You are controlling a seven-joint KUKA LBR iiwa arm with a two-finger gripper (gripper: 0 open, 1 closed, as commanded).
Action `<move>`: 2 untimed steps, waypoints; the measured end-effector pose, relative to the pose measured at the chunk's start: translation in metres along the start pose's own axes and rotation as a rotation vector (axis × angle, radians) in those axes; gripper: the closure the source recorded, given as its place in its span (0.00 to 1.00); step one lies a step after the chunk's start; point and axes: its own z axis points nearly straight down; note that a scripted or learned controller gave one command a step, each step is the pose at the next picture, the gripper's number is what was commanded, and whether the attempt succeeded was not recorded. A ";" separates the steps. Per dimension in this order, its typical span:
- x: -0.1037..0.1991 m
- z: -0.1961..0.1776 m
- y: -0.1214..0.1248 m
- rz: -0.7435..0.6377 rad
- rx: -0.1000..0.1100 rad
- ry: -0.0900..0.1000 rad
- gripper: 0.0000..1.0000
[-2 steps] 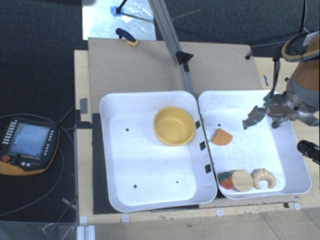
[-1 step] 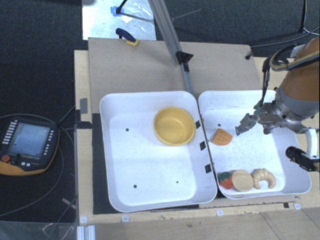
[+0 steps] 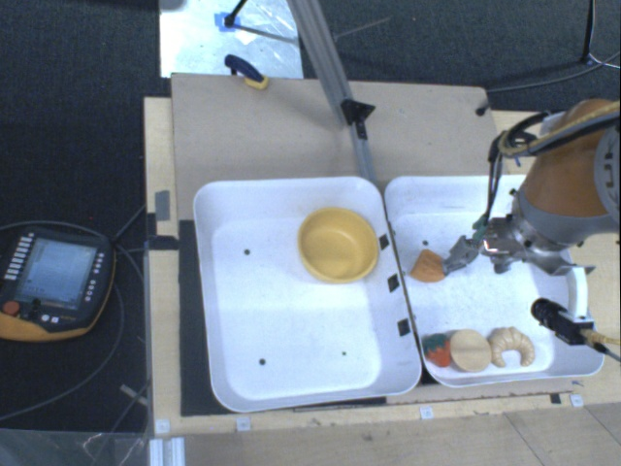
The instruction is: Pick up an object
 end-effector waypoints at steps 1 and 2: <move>0.004 0.043 0.000 0.000 -0.001 0.000 0.00; 0.004 0.030 0.001 0.000 -0.006 -0.001 1.00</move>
